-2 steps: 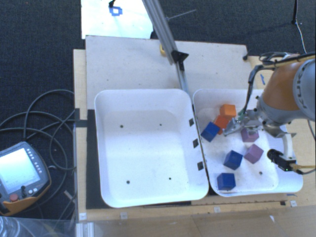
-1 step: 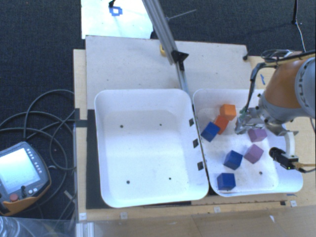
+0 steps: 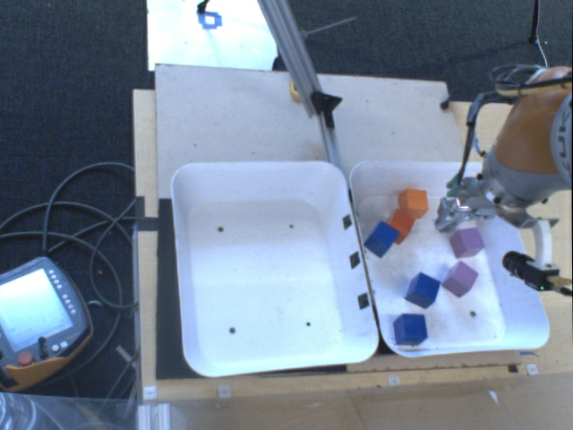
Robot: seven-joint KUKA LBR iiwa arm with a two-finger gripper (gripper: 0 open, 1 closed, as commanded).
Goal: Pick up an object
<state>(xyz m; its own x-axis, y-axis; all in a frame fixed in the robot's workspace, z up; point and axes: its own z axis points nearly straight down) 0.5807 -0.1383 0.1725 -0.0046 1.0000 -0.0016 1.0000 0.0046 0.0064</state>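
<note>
gripper (image 3: 454, 213) low in right bin (image 3: 528, 330), just above purple cube (image 3: 466, 241) | finger state: can't tell | risk: cubes crowded, may nudge cube aside and miss

Three blue cubes (image 3: 381, 238), two orange cubes (image 3: 414, 202), two purple cubes (image 3: 466, 242), two bins (image 3: 269, 173).

I see the arm (image 3: 535, 141) entering from the right, orange band above wrist, gripper (image 3: 450, 215) lowered, pointing left, jaws unclear.
</note>
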